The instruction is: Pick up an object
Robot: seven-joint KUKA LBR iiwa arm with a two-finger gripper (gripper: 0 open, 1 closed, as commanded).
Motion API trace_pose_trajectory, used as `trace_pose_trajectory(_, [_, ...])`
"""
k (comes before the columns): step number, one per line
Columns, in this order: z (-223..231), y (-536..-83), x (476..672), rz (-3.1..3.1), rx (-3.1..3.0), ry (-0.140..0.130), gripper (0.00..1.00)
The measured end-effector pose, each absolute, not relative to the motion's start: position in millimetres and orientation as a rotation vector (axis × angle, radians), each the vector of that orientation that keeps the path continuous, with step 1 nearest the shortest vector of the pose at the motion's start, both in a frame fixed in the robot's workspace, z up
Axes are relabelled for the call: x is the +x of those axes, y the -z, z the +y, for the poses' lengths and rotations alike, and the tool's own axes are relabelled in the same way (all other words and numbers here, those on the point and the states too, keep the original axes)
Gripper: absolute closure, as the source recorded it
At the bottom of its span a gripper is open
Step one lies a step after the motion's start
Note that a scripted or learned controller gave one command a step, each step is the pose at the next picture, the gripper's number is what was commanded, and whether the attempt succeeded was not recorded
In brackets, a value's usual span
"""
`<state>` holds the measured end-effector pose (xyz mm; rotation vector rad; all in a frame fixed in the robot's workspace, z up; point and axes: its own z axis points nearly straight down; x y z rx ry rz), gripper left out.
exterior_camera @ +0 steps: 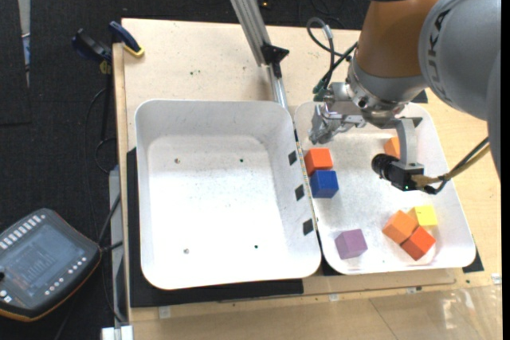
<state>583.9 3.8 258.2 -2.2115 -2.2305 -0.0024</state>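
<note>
Arm over the right bin, blocks below the claw.
The arm hangs above the right bin; its claw, grip state unclear, sits just above the orange block, which touches the blue block; a purple block lies nearer the bin's front.

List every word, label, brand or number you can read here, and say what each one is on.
"UKA": the readable end of a brand name printed in dark letters on the grey arm, its start hidden at the orange band.
Handheld control pendant at lower left: its screen shows content, too small and blurred to read.
Coloured blocks and both white bins: no lettering I can make out.
</note>
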Motion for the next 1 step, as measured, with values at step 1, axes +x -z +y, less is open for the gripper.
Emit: trace_pose_trajectory(1, [64.1,-247.1,574.4,-2.229,-2.210,0.000,1.00])
